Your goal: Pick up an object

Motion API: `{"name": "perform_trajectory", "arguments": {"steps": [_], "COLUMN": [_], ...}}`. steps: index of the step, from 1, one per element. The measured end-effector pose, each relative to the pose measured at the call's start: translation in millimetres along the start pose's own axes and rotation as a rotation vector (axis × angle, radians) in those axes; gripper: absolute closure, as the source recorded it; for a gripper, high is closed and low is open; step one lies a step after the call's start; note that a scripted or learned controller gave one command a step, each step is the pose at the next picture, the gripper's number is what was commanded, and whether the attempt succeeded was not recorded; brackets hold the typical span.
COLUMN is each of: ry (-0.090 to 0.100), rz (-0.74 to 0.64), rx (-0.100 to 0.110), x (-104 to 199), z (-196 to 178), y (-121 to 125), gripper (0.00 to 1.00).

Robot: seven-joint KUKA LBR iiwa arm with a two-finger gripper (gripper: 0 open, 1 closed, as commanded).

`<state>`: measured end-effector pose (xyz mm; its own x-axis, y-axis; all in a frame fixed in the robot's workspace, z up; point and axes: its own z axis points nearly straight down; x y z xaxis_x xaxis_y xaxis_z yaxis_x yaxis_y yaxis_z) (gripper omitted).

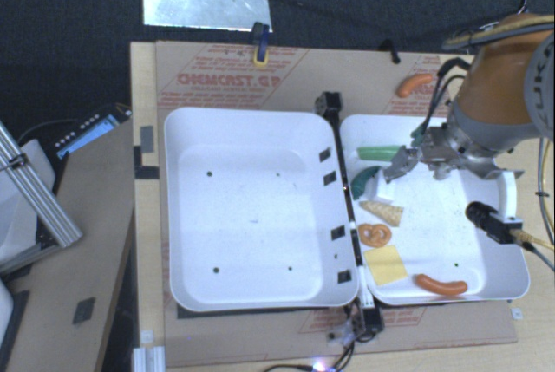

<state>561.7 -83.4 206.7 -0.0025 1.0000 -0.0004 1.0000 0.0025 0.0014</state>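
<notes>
Hovering over the right bin (517,275), with the gripper (401,164) low above the upper left part of that bin, near a green piece (379,153) and a teal piece (365,182). Fingers too small and blurred to judge apart or together; cannot tell. Nothing visibly between them, so no pick yet, by the look of it. Lying untouched below: a cream wedge (382,211), a pretzel (375,233), a yellow square (386,265), a sausage (440,284). Another sausage (414,85) resting outside on the board. Left bin (178,214) beside it. Left to do, probably: closing on one item and lifting it.
</notes>
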Motion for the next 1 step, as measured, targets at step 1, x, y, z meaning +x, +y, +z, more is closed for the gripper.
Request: {"name": "perform_trajectory", "arguments": {"steps": [1], "ry": [0.004], "rz": [-0.012], "rx": [-0.008], "x": [96.6], "z": [-57.8], "y": [31.2], "gripper": [0.00]}}
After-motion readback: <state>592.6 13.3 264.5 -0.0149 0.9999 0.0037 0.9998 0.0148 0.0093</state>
